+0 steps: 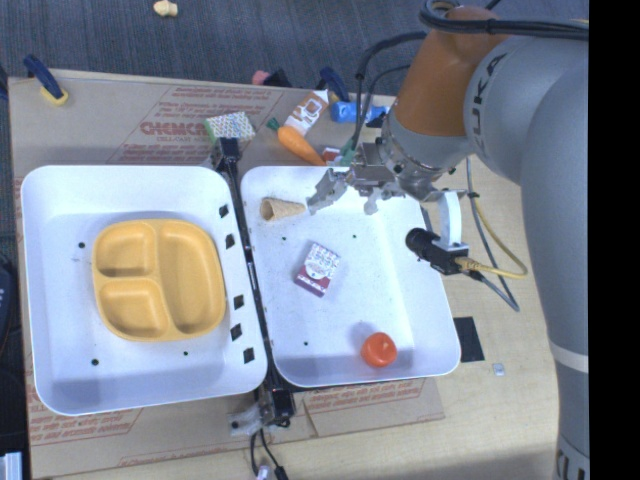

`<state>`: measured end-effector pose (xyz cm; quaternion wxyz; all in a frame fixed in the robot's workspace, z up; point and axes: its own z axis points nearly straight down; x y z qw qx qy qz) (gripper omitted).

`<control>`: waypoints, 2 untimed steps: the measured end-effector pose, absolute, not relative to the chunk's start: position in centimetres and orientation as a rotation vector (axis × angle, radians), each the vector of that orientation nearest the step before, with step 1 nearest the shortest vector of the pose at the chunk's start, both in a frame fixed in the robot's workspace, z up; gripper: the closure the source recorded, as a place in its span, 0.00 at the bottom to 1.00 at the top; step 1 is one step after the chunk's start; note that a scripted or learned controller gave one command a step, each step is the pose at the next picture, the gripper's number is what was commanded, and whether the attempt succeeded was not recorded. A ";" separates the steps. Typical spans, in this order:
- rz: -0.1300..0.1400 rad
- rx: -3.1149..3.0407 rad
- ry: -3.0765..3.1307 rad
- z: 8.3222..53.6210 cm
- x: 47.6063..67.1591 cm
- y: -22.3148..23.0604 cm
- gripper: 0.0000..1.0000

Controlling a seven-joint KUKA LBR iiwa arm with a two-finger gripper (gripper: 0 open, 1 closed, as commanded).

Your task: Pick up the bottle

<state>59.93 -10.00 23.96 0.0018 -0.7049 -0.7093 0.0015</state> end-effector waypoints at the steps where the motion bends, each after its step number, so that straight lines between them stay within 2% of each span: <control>1: 0.007 -2.205 -2.230 25.0 60.0 -9.9 1.00; 2: 0.004 -2.004 -2.415 19.1 56.4 -5.1 1.00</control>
